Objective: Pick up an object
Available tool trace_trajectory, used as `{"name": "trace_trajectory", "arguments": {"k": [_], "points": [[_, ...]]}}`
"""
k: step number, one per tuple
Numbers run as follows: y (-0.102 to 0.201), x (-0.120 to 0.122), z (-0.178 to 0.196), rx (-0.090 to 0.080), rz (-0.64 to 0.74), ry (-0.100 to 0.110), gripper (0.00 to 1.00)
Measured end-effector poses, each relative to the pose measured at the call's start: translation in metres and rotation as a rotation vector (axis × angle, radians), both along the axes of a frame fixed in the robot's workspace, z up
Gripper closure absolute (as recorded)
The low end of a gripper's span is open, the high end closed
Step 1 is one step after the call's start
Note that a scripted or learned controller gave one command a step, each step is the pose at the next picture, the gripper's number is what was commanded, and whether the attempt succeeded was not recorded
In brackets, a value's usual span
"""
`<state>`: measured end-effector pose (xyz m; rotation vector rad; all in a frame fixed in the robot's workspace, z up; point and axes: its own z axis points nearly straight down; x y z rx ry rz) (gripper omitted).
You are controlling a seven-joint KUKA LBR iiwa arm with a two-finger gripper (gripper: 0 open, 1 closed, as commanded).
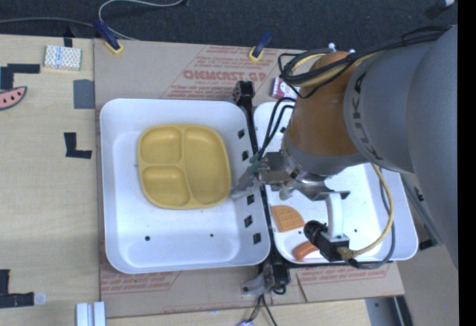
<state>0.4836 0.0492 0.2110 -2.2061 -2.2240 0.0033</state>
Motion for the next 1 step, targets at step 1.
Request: {"name": "trace_trajectory", "arguments": {"k": [1], "points": [[0.0134, -0.0008, -0.0276, -0.005, -0.007, -0.004, 0.0]]}}
